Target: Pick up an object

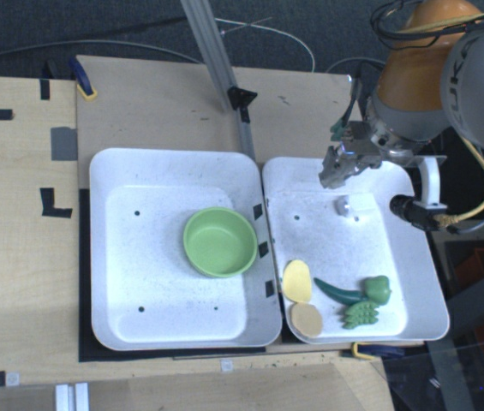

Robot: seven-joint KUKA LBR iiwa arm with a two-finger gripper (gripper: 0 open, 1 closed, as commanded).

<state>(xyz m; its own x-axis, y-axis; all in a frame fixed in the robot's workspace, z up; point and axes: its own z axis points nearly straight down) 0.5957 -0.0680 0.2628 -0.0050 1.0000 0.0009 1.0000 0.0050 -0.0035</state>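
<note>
Nearest the lens, along the front rim of the right bin (413, 255), lies a small heap of toy food: a tan round piece (307, 319), a yellow piece (297, 281) touching it from behind, a dark green pepper-like piece (337, 292), a bright green round piece (378, 288) and a knobbly green piece (361, 315). All of it sits well below the gripper (338, 172) in the picture, toward the bin's near edge.

That gripper hangs over the far part of the same bin, above bare white floor, with nothing seen between its fingers; how far they are spread cannot be told. Its shadow falls on the floor just beneath it.

Left of the gripper and beyond the shared rim, the left bin (117, 229) holds a green bowl (219, 241), upright, near its middle.

Both bins rest on a pale wooden bench (19, 255) marked with dark tape pieces. A grey pole (212, 45) slants up behind the bins, and cables trail across the dark floor beyond.
</note>
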